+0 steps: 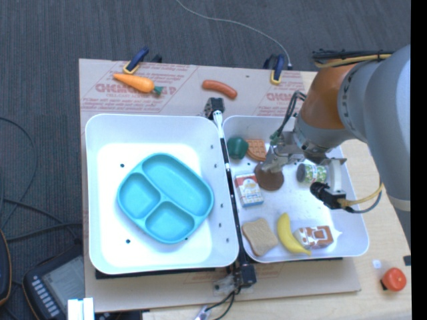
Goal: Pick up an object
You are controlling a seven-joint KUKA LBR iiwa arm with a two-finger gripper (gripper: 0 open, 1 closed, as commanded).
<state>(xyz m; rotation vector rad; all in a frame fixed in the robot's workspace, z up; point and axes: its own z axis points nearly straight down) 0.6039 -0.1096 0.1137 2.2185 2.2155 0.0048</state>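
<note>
The left bin (93, 179) holds a blue divided plate (165, 197). The right bin (353, 242) holds a banana (291, 234), bread slice (259, 237), small carton (249, 190), green can (313, 173) and brown disc (270, 179). The pincer (272, 167) sits over that disc; whether it grips, I cannot tell.

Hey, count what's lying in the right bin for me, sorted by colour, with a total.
Green: 2, ball, can
Brown: 3, disc, bread, cookie
Yellow: 1, banana
Red and white: 2, carton, packet
Total: 8
</note>
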